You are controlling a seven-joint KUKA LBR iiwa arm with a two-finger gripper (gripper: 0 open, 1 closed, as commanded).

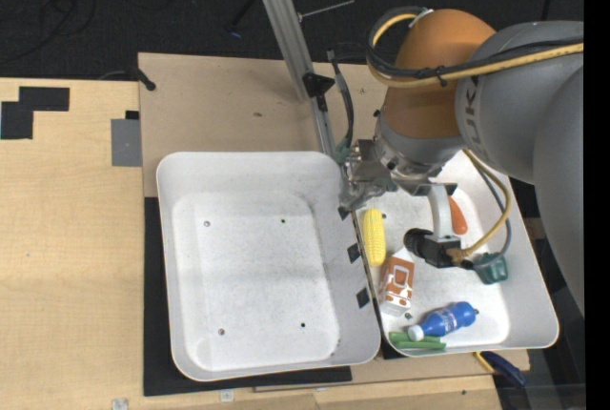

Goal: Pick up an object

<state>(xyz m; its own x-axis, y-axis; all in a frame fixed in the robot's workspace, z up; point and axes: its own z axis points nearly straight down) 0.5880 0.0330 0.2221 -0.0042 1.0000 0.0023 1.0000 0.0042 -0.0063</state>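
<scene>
We see the arm (477, 103) bent low over the right bin (534, 322), its orange band bulking over the far end and hiding much of what lies beneath. The left bin (248, 341) sits just beside it on the counter (67, 208).

We judge the step in hand to be the descent toward a pick. The tool (360, 177) hangs at the right bin's left wall, just above the top end of the corn cob (374, 236), and we cannot tell its state from here. The next move calls for lowering squarely onto one object and lifting straight, clear of the wall between the bins.

The corn cob lies lengthwise along that left wall, yellow and ridged. Below it lies a red-and-white packet (397, 282), then a blue bottle (446, 318) with a white cap near the front rim. An orange carrot-like piece (458, 215) shows near the arm's cables.
</scene>
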